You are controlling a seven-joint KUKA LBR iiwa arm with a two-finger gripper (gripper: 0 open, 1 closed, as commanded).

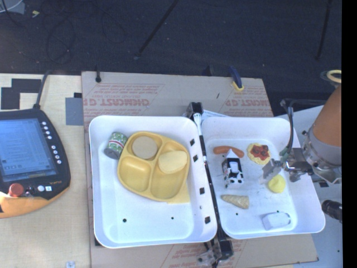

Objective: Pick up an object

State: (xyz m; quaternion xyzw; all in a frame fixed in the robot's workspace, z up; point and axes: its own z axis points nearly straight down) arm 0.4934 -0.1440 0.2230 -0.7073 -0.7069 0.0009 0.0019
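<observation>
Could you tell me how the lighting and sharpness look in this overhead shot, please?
In the camera view, bright light washes out both white bins, losing detail on their walls; the area behind the bench is nearly black; the yellow tray casts little shadow; small items such as the cow figure look soft; the hand by the yellow lemon is slightly blurred.

Divided tray (139, 177) in left bin (111, 222); toys right bin (304, 219).

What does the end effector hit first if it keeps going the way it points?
The end effector reaches in from the right bin's right side, pointing roughly left. The yellow lemon-like toy sits right by its tip; farther along comes the black-and-white cow figure. Its height above them is unclear.
</observation>
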